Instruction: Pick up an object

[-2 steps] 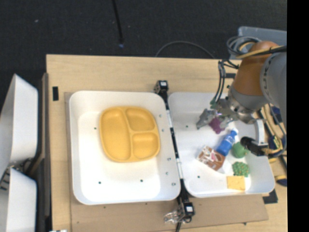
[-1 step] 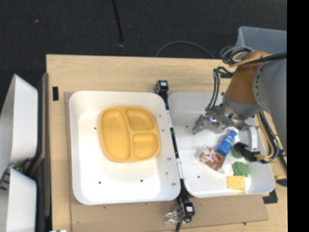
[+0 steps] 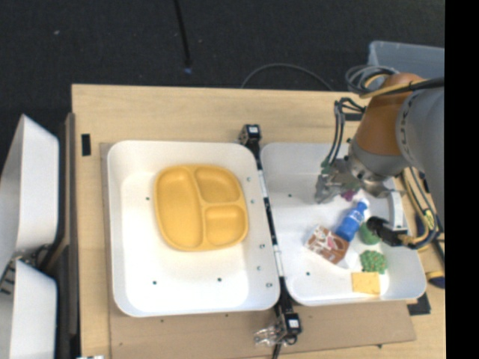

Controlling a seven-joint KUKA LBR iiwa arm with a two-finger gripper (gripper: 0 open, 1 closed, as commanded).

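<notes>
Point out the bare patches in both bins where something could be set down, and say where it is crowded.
Left bin: bare floor rings the yellow divided plate, widest along the near edge. Right bin: bare floor at its far-left corner and down its left side, beside the divider. Crowded: the right half, where the gripper, blue bottle, patterned packet, green pieces and yellow block cluster.

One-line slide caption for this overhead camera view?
Gripper hovers in the right bin above a blue bottle; yellow divided plate fills the left bin.
</notes>
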